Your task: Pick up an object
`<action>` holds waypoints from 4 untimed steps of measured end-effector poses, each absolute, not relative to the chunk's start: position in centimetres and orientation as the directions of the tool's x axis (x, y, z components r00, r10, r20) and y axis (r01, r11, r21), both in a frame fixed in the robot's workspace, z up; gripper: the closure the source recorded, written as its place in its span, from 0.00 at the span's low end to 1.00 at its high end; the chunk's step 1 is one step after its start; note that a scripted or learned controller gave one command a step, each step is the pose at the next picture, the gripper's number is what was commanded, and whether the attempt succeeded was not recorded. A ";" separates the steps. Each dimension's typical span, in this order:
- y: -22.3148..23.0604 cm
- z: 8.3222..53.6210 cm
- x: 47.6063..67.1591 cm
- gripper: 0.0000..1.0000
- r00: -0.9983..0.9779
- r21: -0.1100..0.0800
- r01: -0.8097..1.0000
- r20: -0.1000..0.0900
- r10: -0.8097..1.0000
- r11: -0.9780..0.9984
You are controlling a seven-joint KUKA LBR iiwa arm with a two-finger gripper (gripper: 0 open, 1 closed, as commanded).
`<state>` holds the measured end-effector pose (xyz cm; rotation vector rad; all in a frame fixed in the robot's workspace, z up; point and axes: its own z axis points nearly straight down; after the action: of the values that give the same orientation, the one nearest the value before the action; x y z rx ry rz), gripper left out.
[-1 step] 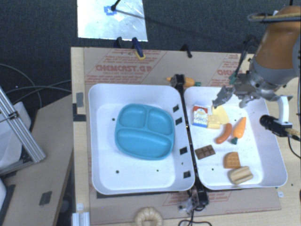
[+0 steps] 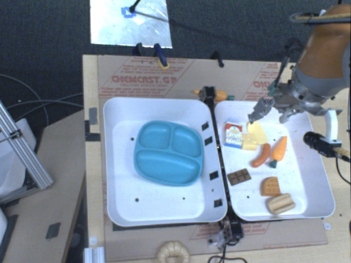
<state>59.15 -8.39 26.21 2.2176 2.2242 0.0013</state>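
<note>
At centre left, a blue three-compartment plastic plate (image 2: 168,152) lies in the left white bin (image 2: 118,147). The right white bin (image 2: 315,188) holds toy food: a red-and-white carton (image 2: 233,135), yellow cheese wedge (image 2: 255,135), sausage (image 2: 260,155), carrot (image 2: 279,148), chocolate square (image 2: 239,176), waffle (image 2: 270,186) and bread roll (image 2: 280,204). The gripper (image 2: 271,109) hovers at upper right above the cheese, jaws apart, holding nothing.

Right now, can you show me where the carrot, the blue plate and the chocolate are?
carrot (image 2: 279,148), camera view, middle of its orange body.
blue plate (image 2: 143,143), camera view, left rim.
chocolate (image 2: 239,176), camera view, centre of the brown square.
</note>
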 end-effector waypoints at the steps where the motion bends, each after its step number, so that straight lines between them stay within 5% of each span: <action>1: -8.7 21.7 58.5 0.00 -0.001 -0.001 1.000 0.000 1.000 0.001; 3: -8.6 9.9 59.1 0.00 -0.001 0.005 1.000 -0.003 1.000 0.001; 4: -8.9 9.2 59.6 0.00 0.000 0.012 1.000 -0.007 1.000 0.000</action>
<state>59.56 -8.95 9.15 2.2120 2.2119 0.0066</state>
